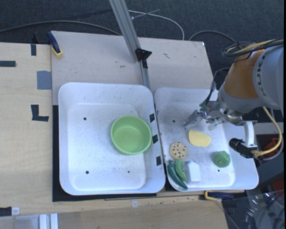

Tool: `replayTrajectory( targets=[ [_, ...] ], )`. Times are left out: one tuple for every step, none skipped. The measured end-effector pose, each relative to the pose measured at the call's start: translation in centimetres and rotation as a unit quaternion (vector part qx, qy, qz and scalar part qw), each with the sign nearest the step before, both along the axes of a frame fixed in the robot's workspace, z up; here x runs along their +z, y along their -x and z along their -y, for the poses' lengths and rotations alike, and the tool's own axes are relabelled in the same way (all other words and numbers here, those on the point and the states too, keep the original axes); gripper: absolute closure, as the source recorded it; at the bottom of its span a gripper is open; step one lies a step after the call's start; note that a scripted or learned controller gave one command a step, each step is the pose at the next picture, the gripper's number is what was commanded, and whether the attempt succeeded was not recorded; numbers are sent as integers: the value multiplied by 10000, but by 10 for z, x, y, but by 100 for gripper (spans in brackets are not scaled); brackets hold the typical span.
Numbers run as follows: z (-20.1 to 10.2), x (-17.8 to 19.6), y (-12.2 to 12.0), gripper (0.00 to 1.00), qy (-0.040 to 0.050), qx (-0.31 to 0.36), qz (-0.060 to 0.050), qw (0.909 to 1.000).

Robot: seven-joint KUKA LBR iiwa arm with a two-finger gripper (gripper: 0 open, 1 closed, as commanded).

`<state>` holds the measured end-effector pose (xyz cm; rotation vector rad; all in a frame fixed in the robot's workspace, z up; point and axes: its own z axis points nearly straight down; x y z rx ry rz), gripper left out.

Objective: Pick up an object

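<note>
you've got two white bins side by side on the table [19, 89]. left bin [74, 175] holds a green bowl [131, 135], upright, sitting toward 3 o'clock of that bin's floor, near the divider.

right bin [243, 175] holds the small stuff. yellow piece [199, 138] sits about mid-bin. round cookie-like disc [178, 150] with dark dots is at 8 o'clock of the yellow piece, close but apart. small green object [221, 158] is at 4 o'clock of the yellow piece, apart from it. along the near rim, at 6 o'clock of the disc, a green leafy item [179, 170] lies just beside a white block [193, 171]; they look touching, but it's blurry there so can't be sure.

arm [252, 80] comes in from 3 o'clock, grey with orange band, wrist over the right bin's far half. pincer [196, 120] points toward 9 o'clock, hanging just at 12 o'clock of the yellow piece. you can't tell how far apart its fingers are, too blurred, and nothing is seen between them.

grey pole [126, 23] runs from 12 o'clock down to the gap between bins, black clamp [143, 55] on it. blue-yellow clip [55, 44] at the board's 10 o'clock corner. cables [167, 20] on the dark floor at 12 o'clock.
</note>
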<state>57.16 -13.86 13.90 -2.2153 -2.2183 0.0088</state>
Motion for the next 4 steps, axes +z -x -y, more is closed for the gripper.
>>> replayTrajectory(
  targets=[
    [0,-51,-1,0,18,3,51,10000],
    [0,-36,-4,100,28,9,105,9999],
    [-7,16,-13,100,7,4,58,10000],
    [-7,67,-24,100,9,2,65,10000]
  ],
)
